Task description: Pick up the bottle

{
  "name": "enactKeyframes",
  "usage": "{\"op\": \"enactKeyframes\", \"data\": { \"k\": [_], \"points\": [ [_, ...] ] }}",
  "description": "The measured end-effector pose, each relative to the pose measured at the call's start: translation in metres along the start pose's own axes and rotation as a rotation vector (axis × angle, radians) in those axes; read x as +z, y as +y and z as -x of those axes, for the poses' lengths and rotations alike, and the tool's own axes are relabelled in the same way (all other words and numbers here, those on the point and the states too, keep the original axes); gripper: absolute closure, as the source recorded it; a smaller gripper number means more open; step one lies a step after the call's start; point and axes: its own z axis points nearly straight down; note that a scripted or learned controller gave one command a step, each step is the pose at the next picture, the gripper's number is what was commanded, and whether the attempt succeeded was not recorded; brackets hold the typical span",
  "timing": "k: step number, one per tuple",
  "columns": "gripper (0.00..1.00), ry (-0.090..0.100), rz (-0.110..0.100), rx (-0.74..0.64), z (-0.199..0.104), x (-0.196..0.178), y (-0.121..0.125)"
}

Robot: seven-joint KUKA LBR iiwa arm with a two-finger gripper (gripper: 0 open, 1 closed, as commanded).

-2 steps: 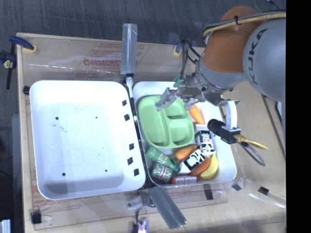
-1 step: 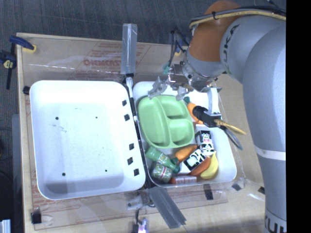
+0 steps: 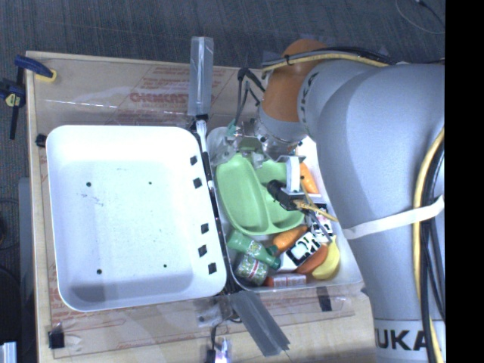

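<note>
The bottle [image 3: 253, 255] is green with a patterned label and lies on its side at the near end of the right bin [image 3: 227, 271]. It sits just below a light green bowl [image 3: 249, 195]. My gripper [image 3: 240, 138] hangs at the far end of the same bin, above the bowl's far rim and well away from the bottle. The grey arm with its orange band [image 3: 283, 89] reaches in from the right and hides the bin's right side.
An orange carrot [image 3: 287, 239], a black-and-white packet [image 3: 310, 244], a yellow fruit [image 3: 327, 263] and a small red-capped tube [image 3: 287, 280] crowd the bottle's right side. Another orange piece [image 3: 306, 178] lies by the arm. The left bin [image 3: 121, 218] stands alongside.
</note>
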Motion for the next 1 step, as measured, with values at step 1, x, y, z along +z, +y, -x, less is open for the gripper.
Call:
{"op": "enactKeyframes", "data": {
  "k": [1],
  "points": [
    [1.00,0.001,0.000,-0.007,-0.0018,-0.0108,0.0010]
  ]
}}
